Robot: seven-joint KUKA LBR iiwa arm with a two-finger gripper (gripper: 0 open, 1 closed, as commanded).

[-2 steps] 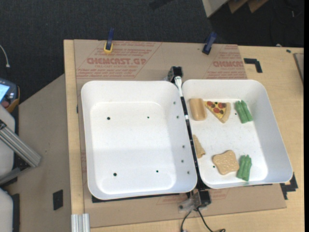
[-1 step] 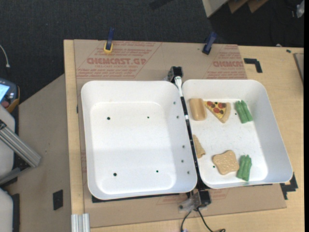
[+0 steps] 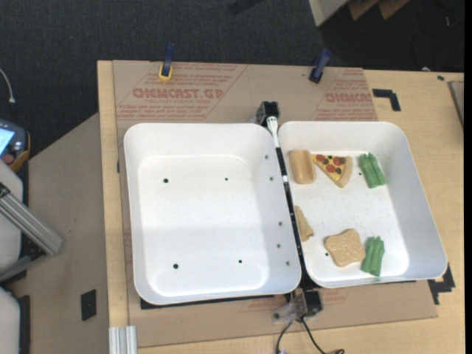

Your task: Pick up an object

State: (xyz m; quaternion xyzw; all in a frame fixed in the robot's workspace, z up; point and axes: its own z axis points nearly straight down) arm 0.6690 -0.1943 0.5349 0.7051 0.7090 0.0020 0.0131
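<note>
Right bin [image 3: 413, 198]: it holds all the objects you can choose from.
Toast slice [image 3: 344, 247]: lies flat near the front of the bin; come down straight over it.
Bean pod [image 3: 374, 256]: touches the toast, so avoid it.
Fingers: I cannot tell their state or position.

smooth white plastic bins [image 3: 147, 198]

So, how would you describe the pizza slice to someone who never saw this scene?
Look in the right white bin, along its far edge. Between a tan bread roll and a green bean bundle lies the triangular toy pizza slice, the one item with red spots.
</note>
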